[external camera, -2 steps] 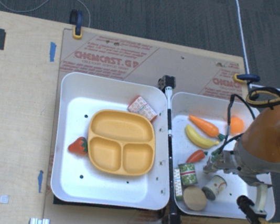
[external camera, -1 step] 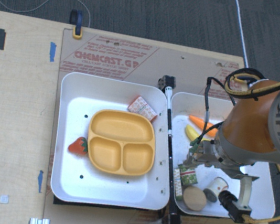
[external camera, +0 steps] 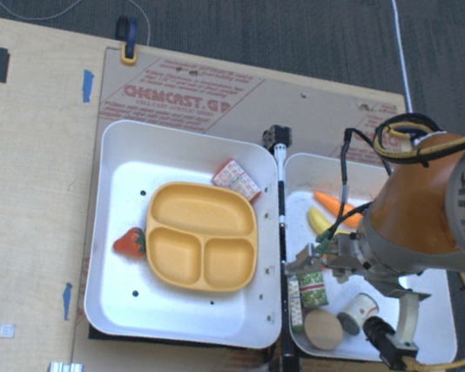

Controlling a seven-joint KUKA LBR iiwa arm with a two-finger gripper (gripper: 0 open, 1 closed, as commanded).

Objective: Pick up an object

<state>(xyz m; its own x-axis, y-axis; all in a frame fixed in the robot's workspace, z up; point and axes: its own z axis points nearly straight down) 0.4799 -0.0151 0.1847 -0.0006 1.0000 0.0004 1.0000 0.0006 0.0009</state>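
My gripper (external camera: 322,259) hangs low over the left half of the right bin (external camera: 440,344), under the orange and grey wrist. Just below it lies a green-labelled bottle (external camera: 311,294), close to the gripper or touching it; I cannot tell which. In front of the bottle sit a tan round object (external camera: 324,330) and a small white cylinder (external camera: 360,311). Behind the gripper lie an orange carrot (external camera: 334,204) and a yellow piece (external camera: 318,222), both partly hidden by the arm.
The left bin (external camera: 114,205) holds a yellow divided plate (external camera: 203,236), a red strawberry (external camera: 128,243) at the plate's left, and a small patterned box (external camera: 238,178) behind it. The divider wall between the bins runs just left of the gripper. Cables loop over the arm.
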